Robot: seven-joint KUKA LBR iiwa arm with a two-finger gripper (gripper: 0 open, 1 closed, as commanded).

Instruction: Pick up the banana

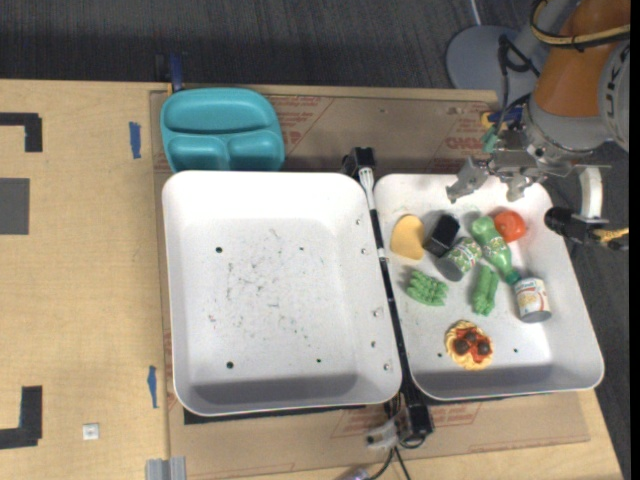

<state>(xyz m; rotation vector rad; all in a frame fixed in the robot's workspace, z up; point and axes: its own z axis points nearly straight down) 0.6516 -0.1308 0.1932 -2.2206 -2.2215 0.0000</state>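
The only yellow thing in the right bin (560, 363) is a stubby, rounded piece (406, 236) near its left wall, which I take for the banana. It lies flat, touching a black block (441, 234) on its right. My gripper (495, 182) hangs over the back edge of the right bin, up and to the right of the yellow piece and well apart from it. Its fingers are spread open with nothing between them.
Crowded to the right of the yellow piece are a green can (463, 258), green vegetables (488, 268), a red tomato (510, 225), a lumpy green item (426, 289), a small tin (531, 299) and a pizza slice (469, 342). The left bin (200, 368) adjoins; a teal tray (222, 128) sits behind it.
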